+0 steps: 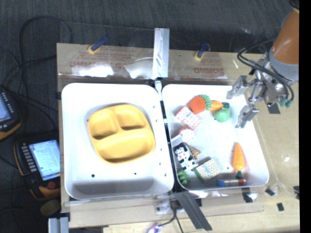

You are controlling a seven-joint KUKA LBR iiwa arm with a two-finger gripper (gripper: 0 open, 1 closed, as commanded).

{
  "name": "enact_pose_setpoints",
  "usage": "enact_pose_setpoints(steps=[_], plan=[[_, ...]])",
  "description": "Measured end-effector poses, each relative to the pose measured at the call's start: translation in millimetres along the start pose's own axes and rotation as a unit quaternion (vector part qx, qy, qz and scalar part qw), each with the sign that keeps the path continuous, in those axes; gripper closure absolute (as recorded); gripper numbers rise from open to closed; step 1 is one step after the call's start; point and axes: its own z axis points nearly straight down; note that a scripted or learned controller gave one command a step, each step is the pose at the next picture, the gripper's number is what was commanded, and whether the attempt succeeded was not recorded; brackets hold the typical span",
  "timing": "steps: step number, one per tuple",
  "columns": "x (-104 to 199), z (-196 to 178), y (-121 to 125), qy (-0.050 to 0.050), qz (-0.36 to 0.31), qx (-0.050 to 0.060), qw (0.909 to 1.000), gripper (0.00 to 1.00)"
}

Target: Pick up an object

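The right bin [252,130] holds several small objects. Among them are an orange block [197,104], a green ball [222,114], a pink checkered box [188,118], a carrot [237,157], black-and-white dice [180,153], a green-patterned box [208,169] and a marker [230,182]. My gripper [242,102] hangs over the bin's upper right corner, just right of the green ball. Its fingers [244,115] are spread open with nothing between them.
The left bin [73,144] carries a yellow divided plate [121,131]. A raised divider [164,125] separates the two bins. Clamps and taped plastic sheeting line the bench's far edge [146,64]. Electronic devices lie on the floor at the left [41,159].
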Motion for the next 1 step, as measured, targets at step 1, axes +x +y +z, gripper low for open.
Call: enact_pose_setpoints(steps=[1], plan=[[94.1,111.8,-29.2,0.001,0.022,0.0,0.9998,0.0]])
